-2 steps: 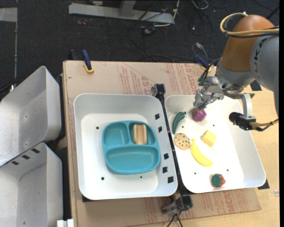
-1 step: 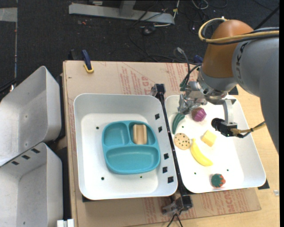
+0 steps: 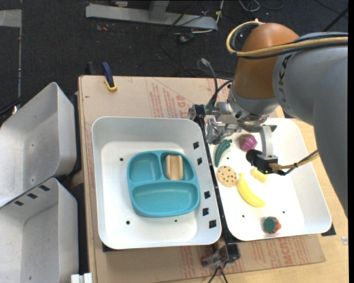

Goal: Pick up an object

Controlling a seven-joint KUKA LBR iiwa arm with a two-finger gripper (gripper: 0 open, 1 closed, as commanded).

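— Where are you, and what have you got?
— My gripper (image 3: pixel 217 130) hangs over the back corner of the right-hand bin (image 3: pixel 304 193), just above the green pepper (image 3: pixel 222 150). I cannot tell how wide my jaws stand, nor whether they hold anything.
— The risk?
— The wall is close. I might clip the rim, or shove the pepper towards the cookie (image 3: pixel 226 176)

The brown cardboard-topped bench (image 3: pixel 155 99) stands on a dark floor (image 3: pixel 44 50). Two white bins (image 3: pixel 33 132) lie off its left edge; a grey metal plate (image 3: pixel 149 14) lies beyond.
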